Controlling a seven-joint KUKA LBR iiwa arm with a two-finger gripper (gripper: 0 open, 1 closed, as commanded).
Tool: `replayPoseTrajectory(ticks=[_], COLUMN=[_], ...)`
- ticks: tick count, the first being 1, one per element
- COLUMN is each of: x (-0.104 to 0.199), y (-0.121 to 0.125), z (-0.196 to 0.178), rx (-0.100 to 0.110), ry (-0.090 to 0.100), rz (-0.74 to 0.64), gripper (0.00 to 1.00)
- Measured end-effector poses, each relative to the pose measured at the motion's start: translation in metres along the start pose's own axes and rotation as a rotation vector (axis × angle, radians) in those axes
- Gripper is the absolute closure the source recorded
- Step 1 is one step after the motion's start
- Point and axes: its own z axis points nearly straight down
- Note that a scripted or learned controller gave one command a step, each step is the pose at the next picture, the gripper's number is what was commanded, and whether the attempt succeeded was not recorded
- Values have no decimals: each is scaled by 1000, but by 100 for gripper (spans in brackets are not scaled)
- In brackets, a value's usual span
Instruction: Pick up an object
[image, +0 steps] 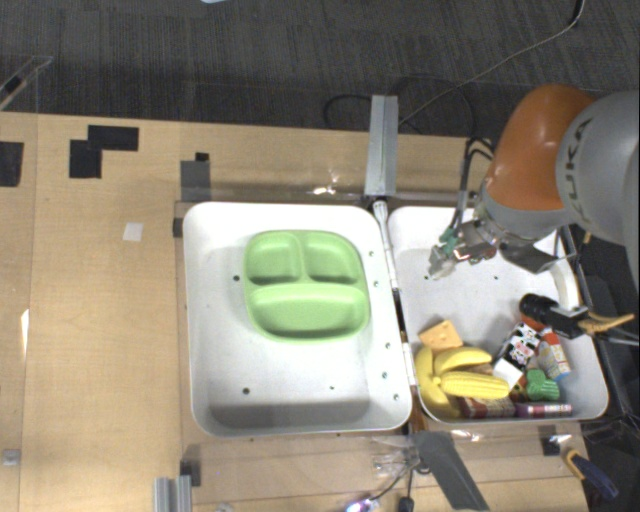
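Jaws (441, 262): over far part of right bin (470, 320), nothing visibly held; gap cannot tell.
Objects: bananas (462, 378), small items heaped at near right corner.
Left bin (215, 330): green tray (303, 283).

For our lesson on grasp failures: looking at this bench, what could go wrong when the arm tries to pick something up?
1. The bananas, cracker and small toys are crowded into the right bin's near corner, so the pincer may nudge neighbours or grab two.
2. That pile hugs the bin wall, which could block a finger.
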Motion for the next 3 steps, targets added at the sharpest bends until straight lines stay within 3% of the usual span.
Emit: replayPoseTrajectory(ticks=[1, 2, 3], x=[0, 19, -60], y=[0, 32, -24], z=[0, -34, 35], rx=[0, 0, 1], ry=[-1, -1, -1], rz=[0, 64, -46], gripper=[0, 0, 0])
